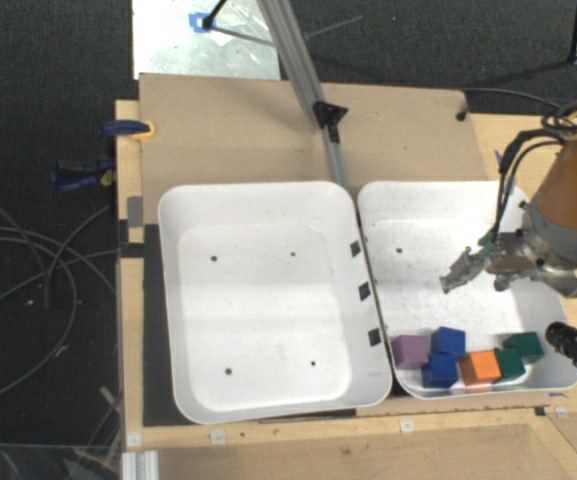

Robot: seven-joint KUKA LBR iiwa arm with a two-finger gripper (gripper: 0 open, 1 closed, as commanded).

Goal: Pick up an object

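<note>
Gripper (pixel 458 274) hovers mid-right, above the blocks; can't tell its opening. Purple block (pixel 411 350) and blue block (pixel 448 341) touch lower right, so double-grab or wall-jam risk.

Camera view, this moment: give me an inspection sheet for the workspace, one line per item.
Surface: bench bearing left bin and right bin, side by side.
Job's things: purple block, blue blocks, orange block and green blocks clustered at the right bin's near edge.
Clutter: nothing seen.
Grippers: gripper above the right bin, over bare floor, holding nothing visible.
Cables: black cables at the arm; loose cables on the floor.
Surroundings: clamps, slanted pole.
</note>
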